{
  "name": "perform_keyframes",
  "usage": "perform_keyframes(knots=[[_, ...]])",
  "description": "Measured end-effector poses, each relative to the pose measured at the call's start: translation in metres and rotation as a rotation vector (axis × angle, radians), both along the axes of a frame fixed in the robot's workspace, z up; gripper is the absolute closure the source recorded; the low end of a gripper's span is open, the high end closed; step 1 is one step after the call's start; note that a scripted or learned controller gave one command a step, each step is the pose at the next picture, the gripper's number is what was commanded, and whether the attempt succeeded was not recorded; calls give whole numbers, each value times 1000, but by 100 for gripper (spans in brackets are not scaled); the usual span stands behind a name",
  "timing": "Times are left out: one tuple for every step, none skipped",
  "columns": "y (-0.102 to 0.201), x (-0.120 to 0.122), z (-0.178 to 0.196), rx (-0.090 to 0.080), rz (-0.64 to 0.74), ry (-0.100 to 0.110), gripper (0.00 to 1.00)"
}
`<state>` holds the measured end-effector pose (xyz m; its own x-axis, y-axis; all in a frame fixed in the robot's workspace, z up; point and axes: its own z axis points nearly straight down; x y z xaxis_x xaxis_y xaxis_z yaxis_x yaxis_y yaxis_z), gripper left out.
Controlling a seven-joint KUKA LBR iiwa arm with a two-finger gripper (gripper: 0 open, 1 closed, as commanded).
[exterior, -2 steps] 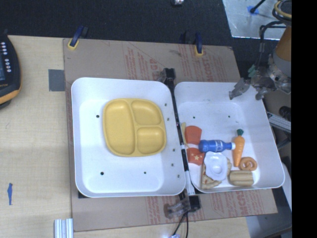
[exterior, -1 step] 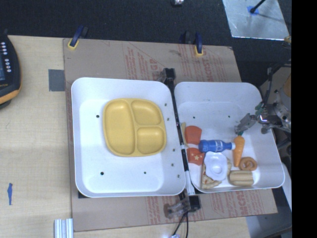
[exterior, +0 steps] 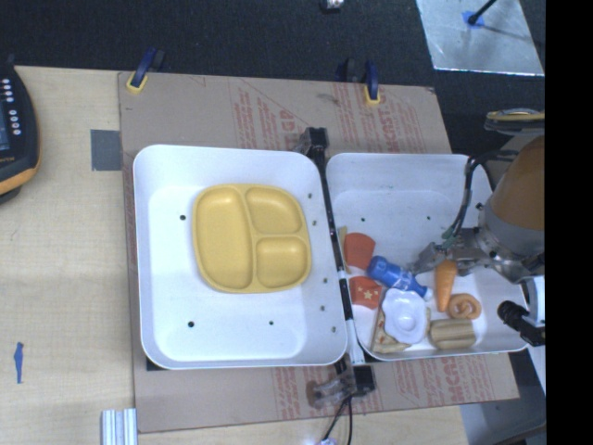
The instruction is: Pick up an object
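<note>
Cardboard lies nearest you, spread under both bins on the wooden bench. On it, the right bin holds a huddle of small things along its near side: a tan roll, a white cup, a glazed ring, a red piece by the inner wall. Just behind them you see a carrot standing on end, a blue bottle lying tilted, and an orange cup. The gripper sits right over the carrot's top; you cannot tell from this angle whether it is parted or closed, nor whether it grips the carrot. The arm comes in from the right. In the left bin a yellow tray with three compartments lies flat. Farther back, two clamps pinch the cardboard's far edge.
</note>
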<state>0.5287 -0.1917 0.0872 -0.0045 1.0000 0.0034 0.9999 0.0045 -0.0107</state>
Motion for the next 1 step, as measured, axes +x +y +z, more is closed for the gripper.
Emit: perform_keyframes(knots=[[-3, 2, 15, -4, -1, -7, 100]])
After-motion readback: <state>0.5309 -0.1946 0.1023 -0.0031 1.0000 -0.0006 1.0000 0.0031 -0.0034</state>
